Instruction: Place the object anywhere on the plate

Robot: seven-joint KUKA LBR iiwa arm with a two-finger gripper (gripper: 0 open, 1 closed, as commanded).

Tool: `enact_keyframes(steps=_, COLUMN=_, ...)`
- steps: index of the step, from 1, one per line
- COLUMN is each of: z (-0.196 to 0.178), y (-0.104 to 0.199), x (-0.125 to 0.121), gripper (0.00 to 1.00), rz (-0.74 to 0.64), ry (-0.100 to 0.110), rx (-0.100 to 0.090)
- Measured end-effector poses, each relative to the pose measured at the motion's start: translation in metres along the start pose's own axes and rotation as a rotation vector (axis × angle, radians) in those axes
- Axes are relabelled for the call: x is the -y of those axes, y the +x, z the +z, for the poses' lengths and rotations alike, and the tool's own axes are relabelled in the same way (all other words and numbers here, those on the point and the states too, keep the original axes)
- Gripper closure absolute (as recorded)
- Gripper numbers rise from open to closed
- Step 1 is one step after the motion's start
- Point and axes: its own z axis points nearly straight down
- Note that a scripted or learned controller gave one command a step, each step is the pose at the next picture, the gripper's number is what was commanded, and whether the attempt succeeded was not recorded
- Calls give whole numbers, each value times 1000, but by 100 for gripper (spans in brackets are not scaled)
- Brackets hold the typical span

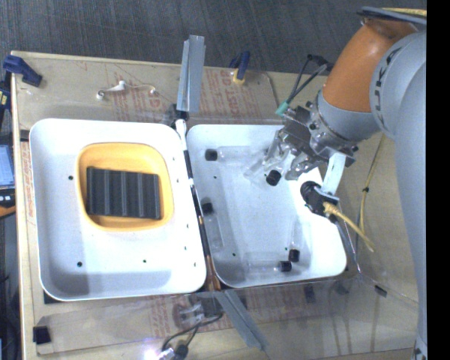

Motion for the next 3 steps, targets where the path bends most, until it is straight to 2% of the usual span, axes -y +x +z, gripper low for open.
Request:
enact_keyframes(steps=1, z=36, y=91, x=-10, gripper=100, rz=-176, ry=-1, rx=1)
enact_keyframes(steps=2, z=83, y=123, x=8, gripper=100, rz=-320, ry=2, rx=2)
enact_keyframes(steps=3, z=83, y=123, x=8, gripper=0, rz=-320, ry=1, rx=2)
